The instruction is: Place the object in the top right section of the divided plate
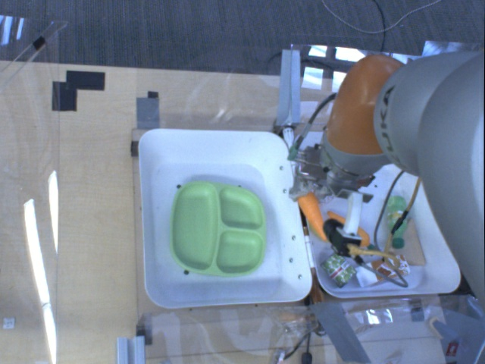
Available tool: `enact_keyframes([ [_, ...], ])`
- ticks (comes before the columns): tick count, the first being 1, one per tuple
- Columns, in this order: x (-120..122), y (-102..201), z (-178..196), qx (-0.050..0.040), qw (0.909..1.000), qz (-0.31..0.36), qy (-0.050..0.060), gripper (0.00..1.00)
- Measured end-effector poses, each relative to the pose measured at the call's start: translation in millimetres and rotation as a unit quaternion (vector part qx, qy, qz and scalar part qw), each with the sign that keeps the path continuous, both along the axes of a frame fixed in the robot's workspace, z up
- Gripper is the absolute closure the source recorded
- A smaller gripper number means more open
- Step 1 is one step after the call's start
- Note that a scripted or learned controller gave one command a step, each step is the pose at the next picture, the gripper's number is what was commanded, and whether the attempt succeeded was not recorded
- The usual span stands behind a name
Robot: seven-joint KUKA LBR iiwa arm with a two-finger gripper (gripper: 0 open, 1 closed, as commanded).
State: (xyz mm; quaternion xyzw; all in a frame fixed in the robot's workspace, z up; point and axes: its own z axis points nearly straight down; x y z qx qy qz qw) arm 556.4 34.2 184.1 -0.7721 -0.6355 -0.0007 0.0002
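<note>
From my seat I see the arm (424, 120) reaching in from the right, its orange band (364, 105) above the wrist hanging over the far left corner of the right bin (443, 268). The gripper (322, 184) sits low over that bin's left edge, just beside the wall that parts the two bins, and the wrist body blocks my line to its working end, so I cannot tell how the jaws stand or whether anything is between them. Just below the gripper, touching or nearly touching it, lies an orange carrot-shaped object (311, 207), angled toward the near right; from here I cannot say it is gripped. Nearer to me in the same bin there is a heap of clutter: a black-handled tool (341, 237), a white stick-like piece (353, 212), a small green patterned packet (337, 269) and a green bottle-like item (395, 220) farther right. The left bin (151, 203) holds the green divided plate (218, 227), lying flat near its middle, with one long section on the left and two smaller ones on the right. The plate's far right section (241, 207) has nothing in it, and it is well apart from the carrot-shaped object, with the bin walls between them.
</note>
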Motion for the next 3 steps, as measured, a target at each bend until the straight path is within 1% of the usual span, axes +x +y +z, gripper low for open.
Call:
enact_keyframes([
  [1,-50.6,20.2,0.4,-0.0002,0.994,0.109,-0.001,1.0],
  [2,-69.0,76.7,-0.1,-0.0002,0.9761,0.217,-0.001,1.0],
  [3,-65.5,115.7,-83.8,0.004,0.9911,0.133,-0.007,1.0],
])
